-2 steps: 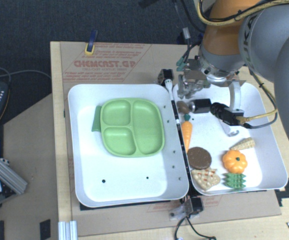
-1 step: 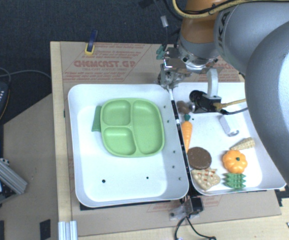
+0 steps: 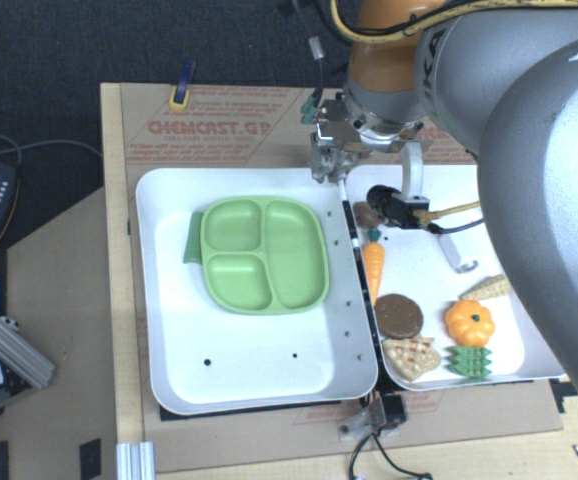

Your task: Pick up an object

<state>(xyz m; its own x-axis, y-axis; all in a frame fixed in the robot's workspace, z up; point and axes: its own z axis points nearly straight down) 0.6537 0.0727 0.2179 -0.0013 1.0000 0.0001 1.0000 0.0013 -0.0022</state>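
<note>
Start at your left bin (image 3: pixel 169 268): a green divided plate (image 3: pixel 264 255) lies flat in it, nothing on it, so no pick there. Cross the shared rim and your candidates crowd the right bin (image 3: pixel 529 368): a carrot (image 3: pixel 372 268) along the wall, a brown cookie (image 3: pixel 398 316), a waffle piece (image 3: pixel 412 357), a small pumpkin (image 3: pixel 468 322). Up top, the gripper (image 3: pixel 369 178) hangs over the far end of that bin, above the carrot's tip. Whether it's spread or pinched you cannot tell from here; nothing visibly rides in it.
</note>
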